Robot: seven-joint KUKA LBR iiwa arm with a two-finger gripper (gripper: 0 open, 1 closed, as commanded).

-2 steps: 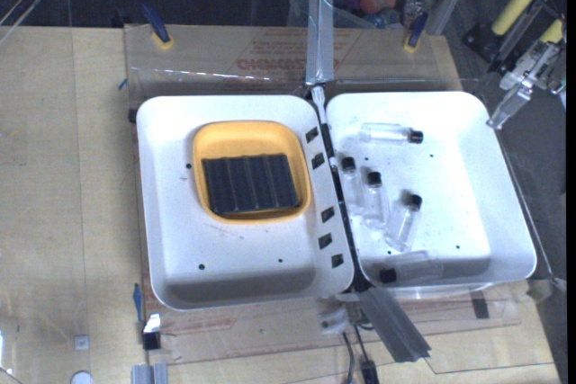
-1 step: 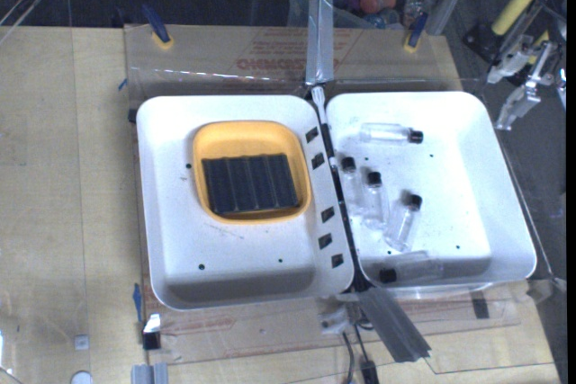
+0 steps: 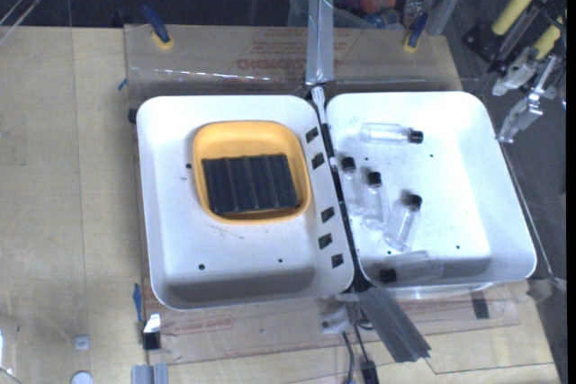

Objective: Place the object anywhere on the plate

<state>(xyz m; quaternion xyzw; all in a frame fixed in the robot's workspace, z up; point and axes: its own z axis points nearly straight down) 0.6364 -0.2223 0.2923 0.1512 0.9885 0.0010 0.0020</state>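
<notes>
Presently, clear vials (image 3: pixel 389 135) lay clustered in the right bin (image 3: pixel 468 193), well apart from the yellow plate (image 3: pixel 205 148) in the left bin (image 3: pixel 162 220). Hand (image 3: pixel 526 108) hovered at right; its opening could not be told. Risk: smooth, round vials slipping or rolling from grip.

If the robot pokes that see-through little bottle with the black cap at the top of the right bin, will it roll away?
Probably yes. The clear plastic vial with a black cap lies on its side and looks round, so a sideways nudge would likely set it rolling across the smooth white right bin. It looks empty, so it is probably light. Its glossy wall may also slip in a pincer.
</notes>
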